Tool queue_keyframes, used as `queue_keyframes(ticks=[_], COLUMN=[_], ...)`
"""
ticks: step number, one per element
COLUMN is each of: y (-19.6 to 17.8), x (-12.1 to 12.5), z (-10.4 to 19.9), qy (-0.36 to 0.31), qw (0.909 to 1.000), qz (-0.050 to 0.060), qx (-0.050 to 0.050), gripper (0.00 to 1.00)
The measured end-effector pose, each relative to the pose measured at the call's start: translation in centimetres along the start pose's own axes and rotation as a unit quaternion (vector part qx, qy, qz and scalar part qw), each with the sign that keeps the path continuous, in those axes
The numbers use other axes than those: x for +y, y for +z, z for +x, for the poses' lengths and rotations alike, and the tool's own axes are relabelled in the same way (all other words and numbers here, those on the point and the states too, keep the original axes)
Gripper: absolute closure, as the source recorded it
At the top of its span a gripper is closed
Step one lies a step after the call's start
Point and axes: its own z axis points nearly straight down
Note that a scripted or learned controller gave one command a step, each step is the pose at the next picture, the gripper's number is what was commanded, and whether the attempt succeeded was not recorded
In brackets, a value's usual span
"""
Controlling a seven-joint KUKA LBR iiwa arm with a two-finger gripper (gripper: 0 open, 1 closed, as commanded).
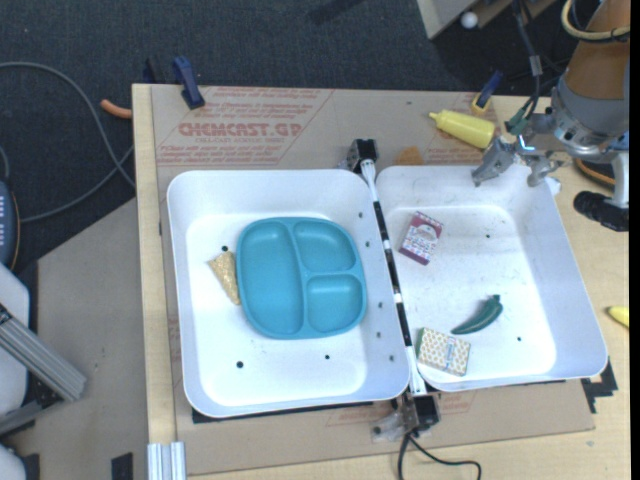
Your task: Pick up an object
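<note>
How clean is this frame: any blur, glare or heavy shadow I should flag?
Camera view: lighting is even, with soft shadows under the teal plate and green pepper; no strong glare on the white bins; the pincer and arm at upper right look slightly soft; small print on the red packet is unreadable.
</note>
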Motion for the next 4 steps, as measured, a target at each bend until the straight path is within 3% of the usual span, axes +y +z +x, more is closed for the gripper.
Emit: queue_keyframes(ticks=[1, 2, 3, 4], y=[5.3, 10.9, 10.9, 8.2], x=[-5.8, -9.5, -18.3, -4.9], z=[6.9, 6.1, 2.0, 2.9], qy=[0.000, 0.001, 0.001, 0.000], qw=[1.0000, 1.0000, 1.0000, 1.0000], qz=[0.001, 0.001, 0.001, -0.001], qx=[0.000, 0.000, 0.000, 0.000], gripper=[0.00, 0.00, 0.00, 0.00])
